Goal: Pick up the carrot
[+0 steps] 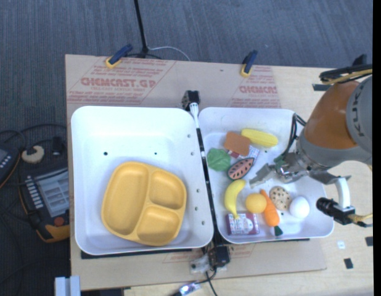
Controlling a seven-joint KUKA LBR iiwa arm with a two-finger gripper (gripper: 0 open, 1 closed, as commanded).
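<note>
The carrot (270,213) is seen at the right bin's (314,230) six o'clock, untouched, while the tool (270,170), grip state undeterminable, is poised toward twelve o'clock.

A pale wooden surface (147,82) printed with red lettering sits on dark grey carpet (49,17). Blue and yellow clamps (119,55) grip its far edge, a black pole (138,17) rises behind, and electronic gear (45,190) rests at left.

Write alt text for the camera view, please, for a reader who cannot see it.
The tool hovers over the right bin, above the carrot lying among toy food. The left bin holds a yellow divided tray.
</note>
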